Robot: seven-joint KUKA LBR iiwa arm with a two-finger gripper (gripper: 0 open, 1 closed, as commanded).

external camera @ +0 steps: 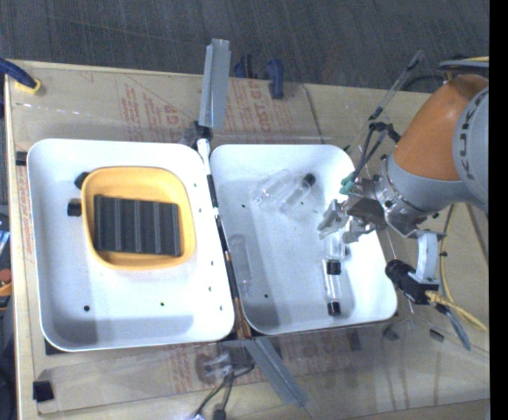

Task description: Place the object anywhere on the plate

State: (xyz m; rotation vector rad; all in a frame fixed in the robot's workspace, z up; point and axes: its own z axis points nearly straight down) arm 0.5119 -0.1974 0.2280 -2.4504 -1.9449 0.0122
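Clear tube [333,280] waits below our gripper [337,221]; finger spread we cannot tell, so we centre, then carry to the yellow plate [140,183].

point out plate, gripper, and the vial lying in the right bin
plate [137,183]: camera view, yellow rim above the dark insert
gripper [340,224]: camera view, between its tips
vial [333,283]: camera view, middle of the clear tube

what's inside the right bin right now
In the right bin lie several clear vials: one with a dark cap near the back, another upright in view near the right wall. The end effector hangs over that second vial's upper end, covering it.
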